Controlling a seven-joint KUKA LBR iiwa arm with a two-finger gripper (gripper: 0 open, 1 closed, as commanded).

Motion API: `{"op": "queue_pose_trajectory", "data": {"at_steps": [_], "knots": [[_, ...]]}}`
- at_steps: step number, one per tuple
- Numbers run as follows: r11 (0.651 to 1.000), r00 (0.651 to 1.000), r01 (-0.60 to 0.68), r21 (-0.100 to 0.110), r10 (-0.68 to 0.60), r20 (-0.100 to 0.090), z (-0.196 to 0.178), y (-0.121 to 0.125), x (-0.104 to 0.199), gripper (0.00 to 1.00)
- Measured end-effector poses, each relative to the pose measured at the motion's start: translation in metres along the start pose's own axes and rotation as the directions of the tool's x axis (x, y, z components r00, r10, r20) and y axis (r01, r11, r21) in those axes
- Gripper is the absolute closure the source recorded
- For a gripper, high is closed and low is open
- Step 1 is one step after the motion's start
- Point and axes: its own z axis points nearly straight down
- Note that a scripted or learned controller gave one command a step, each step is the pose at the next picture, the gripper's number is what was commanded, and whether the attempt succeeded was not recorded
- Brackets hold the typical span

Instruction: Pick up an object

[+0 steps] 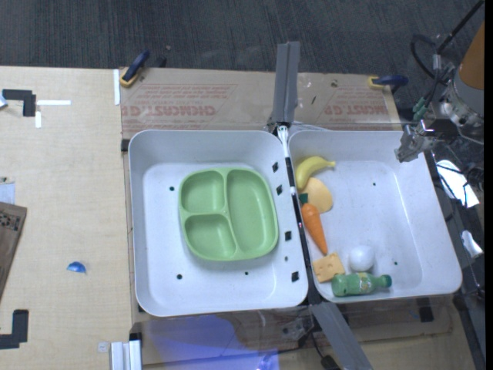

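1. Camera view: my claw (410,142) hangs over the right bin's (400,206) far right corner, just at its rim. It is dark and small there, and I cannot tell whether it is apart or together. I see nothing gripped in it.
2. The things I could pick up lie along the right bin's left side. A banana (311,168) sits near the far left corner, with a yellow-orange piece (320,196) just beside it.
3. A carrot (313,227) lies along the left wall, pointing toward the near edge.
4. By the near edge sit a cheese wedge (327,267), a white ball (361,257) and a green bottle (360,284) lying on its side, close together.
5. The left bin (154,206) bears a green divided plate (229,213) at its middle.
6. All of these lie well apart from my claw.
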Motion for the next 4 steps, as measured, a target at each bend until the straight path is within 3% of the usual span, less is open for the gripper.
{"op": "queue_pose_trajectory", "data": {"at_steps": [1,2,3,4], "knots": [[0.998,0.998,-0.061,-0.001,0.061,0.000,0.173,-0.069,0.036,0.00],[0.984,0.984,0.176,-0.002,-0.176,0.001,0.142,-0.050,0.028,0.00],[0.984,0.984,0.176,-0.002,-0.176,0.001,0.142,-0.050,0.028,0.00],[0.985,0.985,0.171,-0.001,-0.171,0.000,0.173,-0.104,0.013,0.00]]}}
